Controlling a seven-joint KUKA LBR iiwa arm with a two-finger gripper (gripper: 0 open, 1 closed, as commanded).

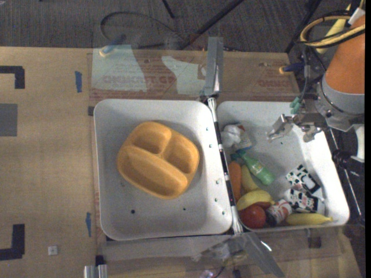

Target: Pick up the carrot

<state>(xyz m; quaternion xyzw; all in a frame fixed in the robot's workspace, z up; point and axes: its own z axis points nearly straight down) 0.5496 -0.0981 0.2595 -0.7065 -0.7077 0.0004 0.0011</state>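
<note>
Where it lies against the right bin's left wall, the carrot is orange, slender; labels unreadable; gripper state indiscernible.

— What colours sit in the right white bin?
— An orange carrot, red tomato, yellow bananas, green bottle, black-and-white patterned carton.
— And left?
— A yellow-orange divided plate.
</note>
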